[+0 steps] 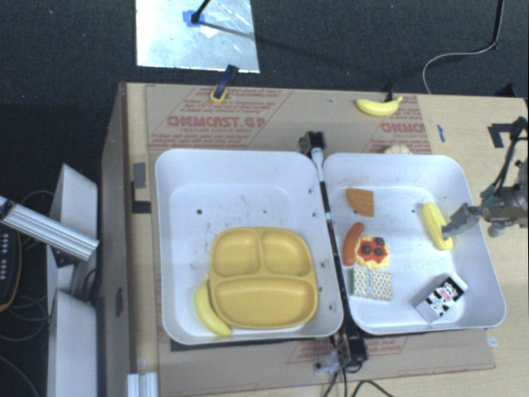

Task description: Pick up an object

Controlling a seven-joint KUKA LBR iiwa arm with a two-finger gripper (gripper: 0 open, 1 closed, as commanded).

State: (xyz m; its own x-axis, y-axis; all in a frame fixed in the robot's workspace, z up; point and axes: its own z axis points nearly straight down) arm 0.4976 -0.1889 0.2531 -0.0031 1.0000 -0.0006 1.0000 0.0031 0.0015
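Banana (436, 224), the yellow one in the right bin (483, 300), is what I take as the target: it lies near the bin's right wall, and the gripper (457, 222) sits right at its right side, touching or nearly so. I cannot tell from this slanted view how the fingers stand, open or shut, so I won't claim a grasp. The banana looks to be resting on the bin floor, not lifted, so I judge the pick as not yet done; closing on it and raising it are what remain.

Outward from there, the same bin holds a black-and-white carton (440, 296) near the front right corner, an orange wedge (360, 201), a red sausage (353, 243), a small pizza slice (374, 251) and a speckled cracker (369, 284) toward the left wall. The left bin (186, 180) carries a yellow divided plate (263, 275) with a second banana (208, 308) tucked against its front left edge. A third banana (377, 105) lies on the bench (240, 118) behind the bins.
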